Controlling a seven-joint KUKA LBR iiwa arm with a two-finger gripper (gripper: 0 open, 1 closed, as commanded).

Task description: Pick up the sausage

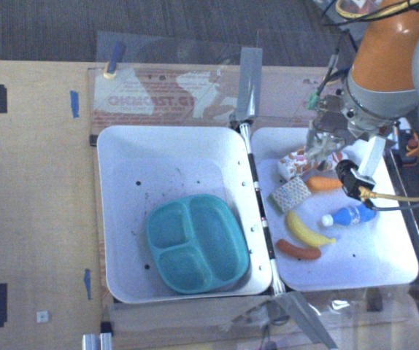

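We find the sausage (298, 250) lying flat near the lower left corner of the right bin (385, 268), just below the banana (306, 230) and apart from the other items. We judge it a light toy piece, probably smooth plastic or rubber, rounded and so somewhat slippery; being long and thin, it should be taken across its middle, with the fingers straddling its short width so it cannot pivot out. Its low profile on the bin floor means the grasp must come down close to the surface. The end effector (325, 150) sits toward the upper part of the right bin, over the cluster of the small white carton (291, 164) and the orange carrot (323, 184), well apart from the sausage. We cannot tell how it is set from this view, nor whether it touches the carton beneath it. The teal divided tray (195, 243) rests in the left bin (122, 166).
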